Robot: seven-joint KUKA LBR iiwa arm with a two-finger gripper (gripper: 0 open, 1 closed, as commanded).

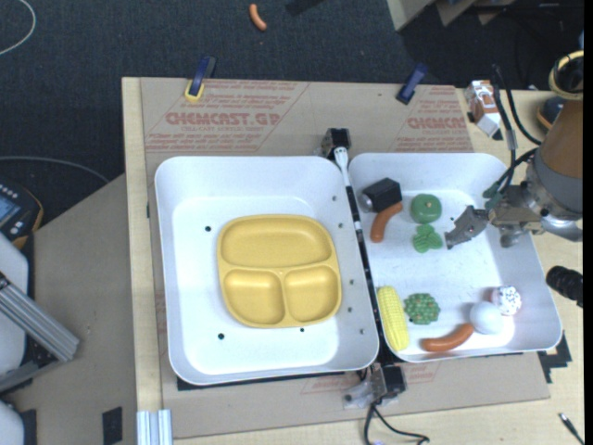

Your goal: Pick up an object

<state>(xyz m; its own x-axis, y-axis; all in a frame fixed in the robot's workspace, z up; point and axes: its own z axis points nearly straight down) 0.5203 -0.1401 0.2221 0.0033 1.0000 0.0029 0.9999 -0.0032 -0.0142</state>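
The gripper point(484, 226) hovers with fingers apart and nothing between them over the right bin point(531, 276), beside the green toy vegetables point(426, 221).

The arm point(567, 170) is running off the right edge, so only its wrist end is showing, and its gripper point(482, 222) is showing too small and dark to tell how the fingers are standing. At the near right corner of the right bin point(528, 276), a small white speckled object point(508, 298) is sitting too small to name, and the white ball point(488, 319) is covering one end of the sausage point(447, 340).
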